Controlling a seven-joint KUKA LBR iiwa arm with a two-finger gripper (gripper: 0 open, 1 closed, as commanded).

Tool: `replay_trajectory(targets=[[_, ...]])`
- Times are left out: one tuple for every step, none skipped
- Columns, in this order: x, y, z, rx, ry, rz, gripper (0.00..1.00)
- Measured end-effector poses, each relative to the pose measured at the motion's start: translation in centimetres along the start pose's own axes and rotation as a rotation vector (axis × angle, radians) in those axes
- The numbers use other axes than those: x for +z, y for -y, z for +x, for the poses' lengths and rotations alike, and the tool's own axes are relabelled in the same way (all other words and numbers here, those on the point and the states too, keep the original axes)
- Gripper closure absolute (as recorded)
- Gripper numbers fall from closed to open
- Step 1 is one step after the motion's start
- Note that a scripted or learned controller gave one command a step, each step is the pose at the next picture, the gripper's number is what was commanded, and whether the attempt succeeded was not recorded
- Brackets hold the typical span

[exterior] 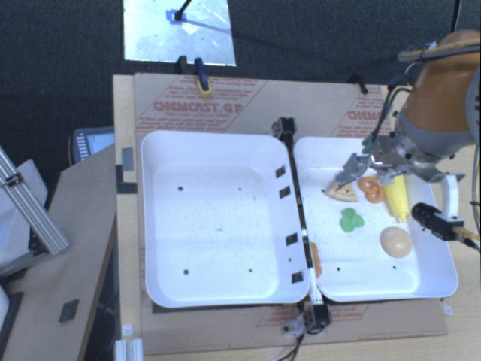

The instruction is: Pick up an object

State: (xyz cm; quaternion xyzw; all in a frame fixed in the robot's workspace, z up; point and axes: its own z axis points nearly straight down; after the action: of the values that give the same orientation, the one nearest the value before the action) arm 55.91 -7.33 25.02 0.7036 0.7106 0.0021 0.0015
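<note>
right bin: pizza slice (343, 193) | orange ring (370, 189) | yellow corn (396, 196) | green piece (350, 219) | beige egg (395, 241)

One fixed camera above my surface (90, 201), looking down at slant. Both white bins in frame: left bin (218, 145), right bin (428, 277) (side by side). My arm (443, 96) enters from view's right. Moderately distant.

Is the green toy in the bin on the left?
No, the green toy lies in the right bin, beside the yellow corn and the beige egg.
</note>
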Motion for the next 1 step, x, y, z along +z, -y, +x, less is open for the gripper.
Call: replay_trajectory(targets=[[6.58,5.50,1.30,0.009,-0.001,0.012,0.00]])
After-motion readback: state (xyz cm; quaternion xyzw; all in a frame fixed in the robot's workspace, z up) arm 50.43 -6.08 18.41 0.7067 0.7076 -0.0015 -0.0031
